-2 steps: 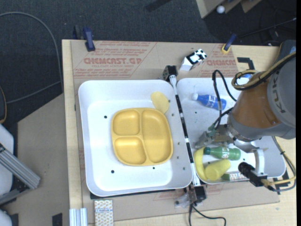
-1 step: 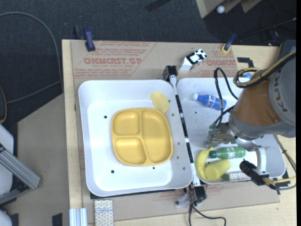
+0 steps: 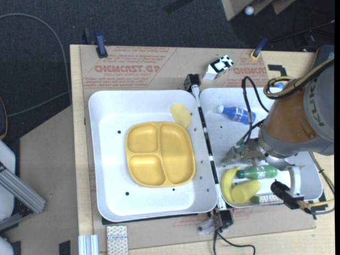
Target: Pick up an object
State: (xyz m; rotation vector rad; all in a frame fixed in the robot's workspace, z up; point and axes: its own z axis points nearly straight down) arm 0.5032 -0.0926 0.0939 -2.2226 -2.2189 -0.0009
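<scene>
We see the bench (image 3: 133,62), a brown board printed with red lettering, bearing two shallow white bins side by side. The left bin (image 3: 106,142) holds a yellow divided plate (image 3: 159,154) with three compartments, lying flat near the bin's middle, and a small pale yellow piece (image 3: 181,114) just beyond the plate's far right corner, close to the bin's right wall. The grey arm (image 3: 297,124) with its orange band reaches in over the right bin (image 3: 212,102), and its gripper (image 3: 245,154) hangs low over that bin's middle; we cannot tell how the gripper is set. In the near part of the right bin we see a yellow banana (image 3: 228,185) beside a yellow cup (image 3: 246,191) lying on its side, with a green bottle (image 3: 257,172) just behind them. A blue and white bottle (image 3: 236,113) lies towards the far side of the same bin, apart from the gripper.
</scene>
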